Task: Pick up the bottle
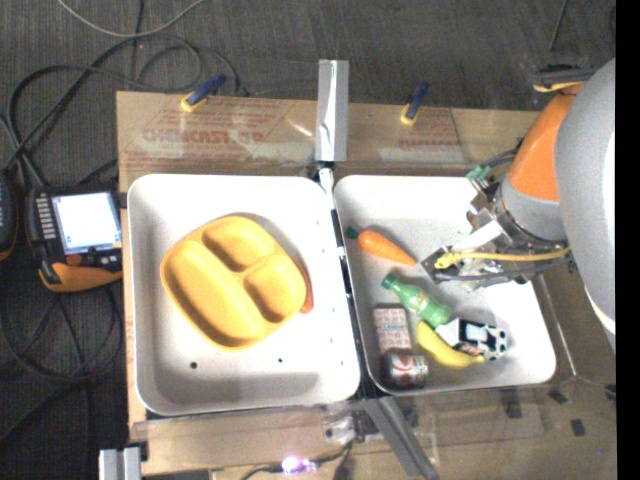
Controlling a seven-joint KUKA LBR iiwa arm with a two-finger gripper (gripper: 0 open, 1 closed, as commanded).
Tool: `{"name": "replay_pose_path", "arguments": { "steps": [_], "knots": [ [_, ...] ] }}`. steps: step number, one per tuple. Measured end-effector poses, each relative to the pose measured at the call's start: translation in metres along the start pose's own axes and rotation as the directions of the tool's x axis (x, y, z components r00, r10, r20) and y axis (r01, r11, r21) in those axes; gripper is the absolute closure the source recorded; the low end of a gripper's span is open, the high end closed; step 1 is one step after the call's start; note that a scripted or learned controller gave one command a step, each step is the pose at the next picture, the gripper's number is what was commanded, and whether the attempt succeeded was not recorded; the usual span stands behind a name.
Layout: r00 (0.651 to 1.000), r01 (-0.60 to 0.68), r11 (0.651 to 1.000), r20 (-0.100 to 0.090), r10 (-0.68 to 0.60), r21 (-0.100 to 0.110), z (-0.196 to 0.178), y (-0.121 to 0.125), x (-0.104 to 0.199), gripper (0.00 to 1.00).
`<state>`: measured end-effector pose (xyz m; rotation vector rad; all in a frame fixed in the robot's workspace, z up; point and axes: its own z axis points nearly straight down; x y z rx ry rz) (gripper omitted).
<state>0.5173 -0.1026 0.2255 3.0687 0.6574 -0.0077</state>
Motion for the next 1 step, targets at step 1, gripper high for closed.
{"name": "replay_pose_path", "arguments": {
  "steps": [1],
  "knots": [
    [1.000,0.000,1.000,0.000,0.000,0.000,0.0000,-0.0002,0.0000,0.00]
  ]
}}
